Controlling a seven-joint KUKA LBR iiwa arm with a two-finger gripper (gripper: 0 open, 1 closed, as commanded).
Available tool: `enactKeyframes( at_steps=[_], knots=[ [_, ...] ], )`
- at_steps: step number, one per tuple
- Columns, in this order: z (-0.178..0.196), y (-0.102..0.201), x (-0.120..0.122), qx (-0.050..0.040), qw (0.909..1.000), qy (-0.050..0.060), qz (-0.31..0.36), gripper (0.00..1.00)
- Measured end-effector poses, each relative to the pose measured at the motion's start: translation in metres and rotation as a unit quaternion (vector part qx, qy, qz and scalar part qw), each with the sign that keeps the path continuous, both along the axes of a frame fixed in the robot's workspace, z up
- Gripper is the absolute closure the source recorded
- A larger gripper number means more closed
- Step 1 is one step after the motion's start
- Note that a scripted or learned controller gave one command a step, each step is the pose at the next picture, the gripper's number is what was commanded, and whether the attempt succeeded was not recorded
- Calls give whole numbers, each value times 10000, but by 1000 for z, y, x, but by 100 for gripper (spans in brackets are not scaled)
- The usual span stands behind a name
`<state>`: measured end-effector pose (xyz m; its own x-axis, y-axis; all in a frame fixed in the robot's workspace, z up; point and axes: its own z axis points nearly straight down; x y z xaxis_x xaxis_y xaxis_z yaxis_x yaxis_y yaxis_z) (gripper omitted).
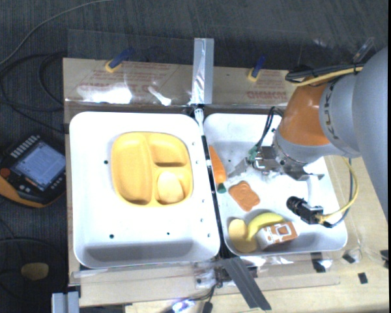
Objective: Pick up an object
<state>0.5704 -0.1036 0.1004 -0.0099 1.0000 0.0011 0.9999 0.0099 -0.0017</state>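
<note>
In the right bin lie an orange carrot along the left wall, a flat orange-brown slab and a banana. A yellow round fruit and a small white and orange carton sit near the front. My gripper is low inside this bin, just right of the carrot and above the slab. The wrist hides its tips.
The left bin holds a yellow divided tray with a pale yellow ball in one compartment. A black cable plug dangles over the right bin. A handheld pendant lies on the floor at the left.
</note>
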Motion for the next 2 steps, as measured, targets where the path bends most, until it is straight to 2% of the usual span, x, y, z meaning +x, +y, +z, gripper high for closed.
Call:
enactKeyframes(
  at_steps=[1,2],
  knots=[
    [27,4,-31,-4,9995,7,313,0],
    [-11,6,-51,-17,9982,-65,588,0]
  ],
)
